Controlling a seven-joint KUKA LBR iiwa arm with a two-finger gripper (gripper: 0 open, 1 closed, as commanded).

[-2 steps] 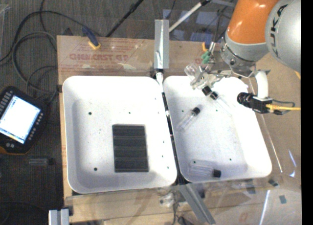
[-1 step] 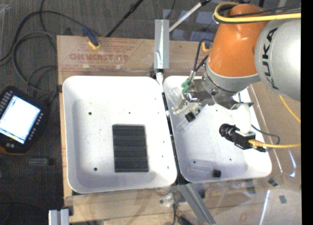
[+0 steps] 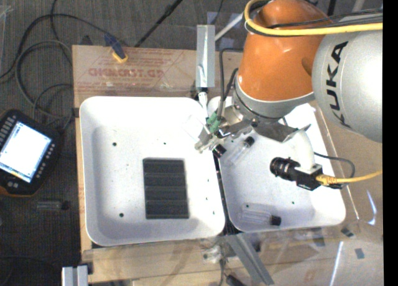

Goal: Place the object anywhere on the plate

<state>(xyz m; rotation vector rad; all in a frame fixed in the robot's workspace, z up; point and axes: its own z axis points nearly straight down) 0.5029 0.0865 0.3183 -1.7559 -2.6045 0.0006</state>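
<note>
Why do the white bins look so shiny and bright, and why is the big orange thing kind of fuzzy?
Camera view: both white bins wash out under strong light; the dark plate stays crisp; the orange band sits closest to the lens, so it looks soft.

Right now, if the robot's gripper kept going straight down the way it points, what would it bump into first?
Probably the raised rims where the two white bins meet. The gripper hangs over that seam, a little toward the left bin. The dark ridged plate lies off to one side. Depth is hard to judge from above.
</note>
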